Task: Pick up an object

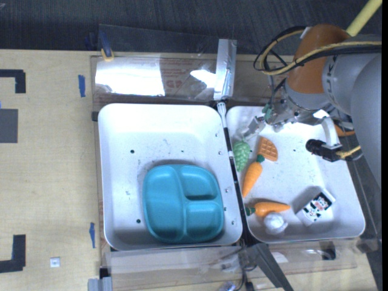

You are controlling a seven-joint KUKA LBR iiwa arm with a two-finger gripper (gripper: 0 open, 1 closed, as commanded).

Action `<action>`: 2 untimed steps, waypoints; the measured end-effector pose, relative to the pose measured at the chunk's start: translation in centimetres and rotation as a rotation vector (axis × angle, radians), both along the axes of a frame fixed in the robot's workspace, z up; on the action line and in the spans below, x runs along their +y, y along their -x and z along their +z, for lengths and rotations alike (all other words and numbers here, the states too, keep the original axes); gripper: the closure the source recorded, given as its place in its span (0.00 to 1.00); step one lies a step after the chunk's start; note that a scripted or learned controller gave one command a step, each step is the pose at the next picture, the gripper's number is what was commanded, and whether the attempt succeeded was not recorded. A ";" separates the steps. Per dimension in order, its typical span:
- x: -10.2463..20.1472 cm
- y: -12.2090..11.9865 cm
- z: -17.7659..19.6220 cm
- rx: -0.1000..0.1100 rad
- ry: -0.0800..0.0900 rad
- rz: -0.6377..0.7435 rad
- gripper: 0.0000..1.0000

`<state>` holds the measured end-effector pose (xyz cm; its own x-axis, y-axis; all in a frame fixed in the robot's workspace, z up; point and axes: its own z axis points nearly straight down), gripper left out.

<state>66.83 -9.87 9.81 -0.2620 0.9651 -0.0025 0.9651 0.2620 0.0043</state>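
1. The grey arm (354, 80) with its orange band comes in from the right and hangs over the far part of the right bin (348, 180).
2. The left bin (121, 132) holds a blue divided tray (182, 204) lying in its near half.
3. The gripper (273, 117) sits at the far left corner of the right bin; whether it is open or closed cannot be told, and nothing is visible in its grasp.
4. Along the right bin's left wall lie a green toy (242, 154), an orange waffle-like piece (268, 149) and a carrot (251, 176).
5. Near the front edge are a second orange carrot (271, 208), a small white round thing (274, 223) touching it, and a white box with black marks (316, 206) to the right.
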 end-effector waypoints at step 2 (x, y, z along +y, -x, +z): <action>-0.2 2.1 0.1 -0.004 -0.002 -0.128 1.00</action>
<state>64.73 -10.11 9.91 -0.1366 0.9906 -0.0014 0.9906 0.1366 0.0085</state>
